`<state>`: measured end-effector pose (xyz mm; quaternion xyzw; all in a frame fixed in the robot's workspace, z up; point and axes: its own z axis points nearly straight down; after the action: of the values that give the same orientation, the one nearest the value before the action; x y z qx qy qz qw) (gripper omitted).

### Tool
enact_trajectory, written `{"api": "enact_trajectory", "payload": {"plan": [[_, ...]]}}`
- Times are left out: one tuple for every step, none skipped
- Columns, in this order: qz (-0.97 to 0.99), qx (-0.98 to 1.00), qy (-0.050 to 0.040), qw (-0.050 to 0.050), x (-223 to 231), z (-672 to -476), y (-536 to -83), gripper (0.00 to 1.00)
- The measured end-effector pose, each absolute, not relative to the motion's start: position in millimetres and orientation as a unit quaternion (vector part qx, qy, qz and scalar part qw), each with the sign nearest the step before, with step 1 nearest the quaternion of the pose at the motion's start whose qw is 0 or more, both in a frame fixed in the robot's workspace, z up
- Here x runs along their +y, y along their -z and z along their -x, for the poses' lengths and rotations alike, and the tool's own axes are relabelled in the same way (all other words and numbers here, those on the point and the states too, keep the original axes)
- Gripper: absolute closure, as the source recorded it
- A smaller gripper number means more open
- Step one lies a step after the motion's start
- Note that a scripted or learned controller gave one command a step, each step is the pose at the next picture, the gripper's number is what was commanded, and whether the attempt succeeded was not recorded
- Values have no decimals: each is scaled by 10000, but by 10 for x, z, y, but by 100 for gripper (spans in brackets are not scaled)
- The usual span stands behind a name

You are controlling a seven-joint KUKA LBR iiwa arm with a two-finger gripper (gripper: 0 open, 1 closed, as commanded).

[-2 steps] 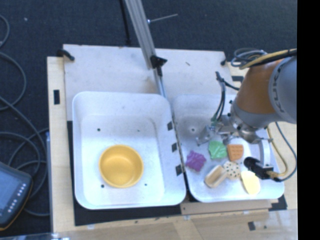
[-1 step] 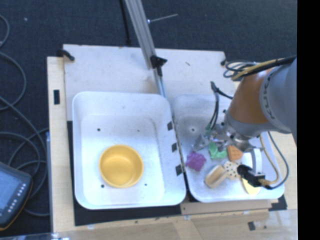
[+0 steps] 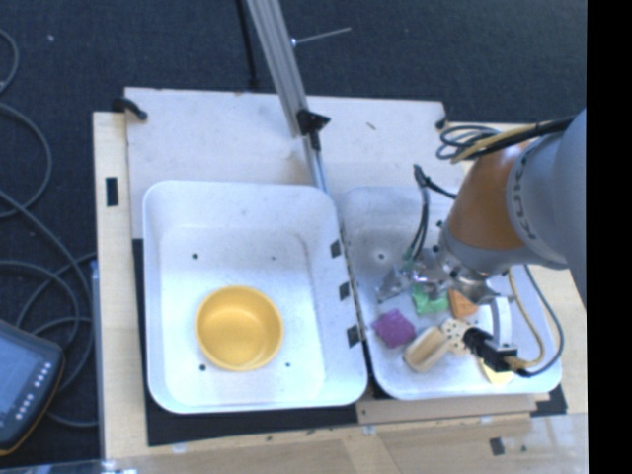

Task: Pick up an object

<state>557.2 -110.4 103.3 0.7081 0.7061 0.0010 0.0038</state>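
Observation:
My gripper [image 3: 407, 280] is down inside the right bin [image 3: 370, 215], near its middle, under the orange-banded wrist. A green object [image 3: 430, 301] lies right against it on its near side, with a small orange piece [image 3: 463, 307] beside that. Whether the gripper touches the green object is hidden by the wrist. A purple object [image 3: 395, 328] sits just in front of the gripper, apart from it. A tan block [image 3: 426, 350] lies near the bin's front wall, and a yellow item [image 3: 492, 366] rests at the front right.
A yellow bowl [image 3: 239, 327] stands in the left bin [image 3: 178, 215], toward its front. A metal pole [image 3: 281, 57] slants in from the top to the gap between the bins. Cables [image 3: 538, 324] loop off the wrist over the right bin's right side.

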Motion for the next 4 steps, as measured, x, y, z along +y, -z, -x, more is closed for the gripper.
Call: {"api": "enact_trajectory", "payload": {"plan": [[-7099,7043,-29,52,-1112,-5585,-1149,100],[-7077,7066,-18,26,-1150,-5618,-1586,100],[-7060,7082,-21,31,-1163,-5668,-2028,100],[-7056,7086,-23,34,-1174,-5688,-2530,100]]}}
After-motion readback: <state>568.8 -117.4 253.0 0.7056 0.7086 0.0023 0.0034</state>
